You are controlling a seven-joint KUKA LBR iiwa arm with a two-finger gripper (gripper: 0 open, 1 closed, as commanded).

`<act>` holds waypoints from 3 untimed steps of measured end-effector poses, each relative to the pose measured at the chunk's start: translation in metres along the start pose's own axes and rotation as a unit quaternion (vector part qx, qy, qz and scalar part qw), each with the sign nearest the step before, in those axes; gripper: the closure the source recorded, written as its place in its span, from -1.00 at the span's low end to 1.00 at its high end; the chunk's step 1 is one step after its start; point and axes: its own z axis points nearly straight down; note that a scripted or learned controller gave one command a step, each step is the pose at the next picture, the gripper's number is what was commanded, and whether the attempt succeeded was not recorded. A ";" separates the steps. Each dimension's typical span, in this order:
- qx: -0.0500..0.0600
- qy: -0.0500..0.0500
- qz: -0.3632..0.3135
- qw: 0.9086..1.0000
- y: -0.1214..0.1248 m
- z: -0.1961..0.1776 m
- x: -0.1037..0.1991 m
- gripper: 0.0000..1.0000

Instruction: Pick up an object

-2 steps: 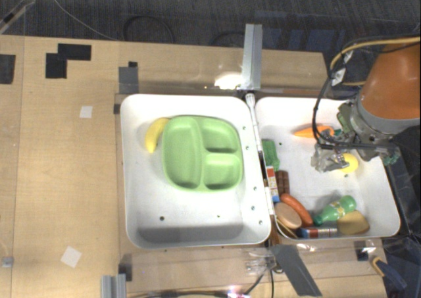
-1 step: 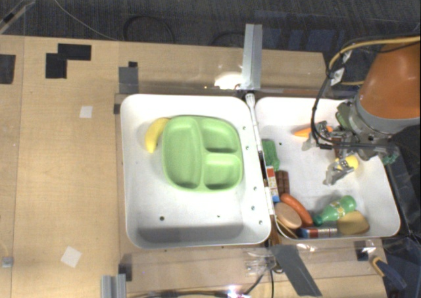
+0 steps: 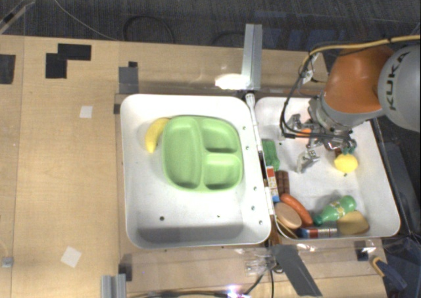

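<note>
1. Arm: the grey arm (image 3: 395,86) with its orange band (image 3: 352,79) reaches in from the right and stands over the right bin (image 3: 385,178).
2. End effector (image 3: 309,158): it hangs low over the upper middle of the right bin, its metal fingers pointing down toward the bin floor. How far the jaws stand apart cannot be told from this slant, and nothing is seen between them.
3. Nearest object: a small yellow lemon (image 3: 346,163) lies on the bin floor just beside the end effector, on its right (apart from it, not gripped).
4. Other contents of the right bin: a green packet (image 3: 270,154) lies against the left wall; below it a dark brown block (image 3: 281,181); then an orange-red carrot-like piece (image 3: 297,207) beside a round tan disc (image 3: 287,216). A green bottle (image 3: 335,210) and a tan bread-like lump (image 3: 354,223) lie at the lower right, with a small red and blue item (image 3: 320,231) just beneath them (too small to identify).
5. Left bin (image 3: 141,224): it holds a green divided tray (image 3: 200,152), upside unclear, lying in the upper half. A yellow banana (image 3: 154,133) rests touching the tray's left edge.
6. Table (image 3: 59,178): light wood, with black square markings (image 3: 66,58) at the upper left and two small pale tags on the left side.
</note>
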 end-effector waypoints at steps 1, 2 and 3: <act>-0.001 0.002 0.012 1.000 0.017 0.001 0.017 -1.00; 0.000 0.001 0.040 0.999 0.032 -0.001 0.052 -1.00; 0.002 -0.004 0.088 0.996 0.029 -0.003 0.117 -1.00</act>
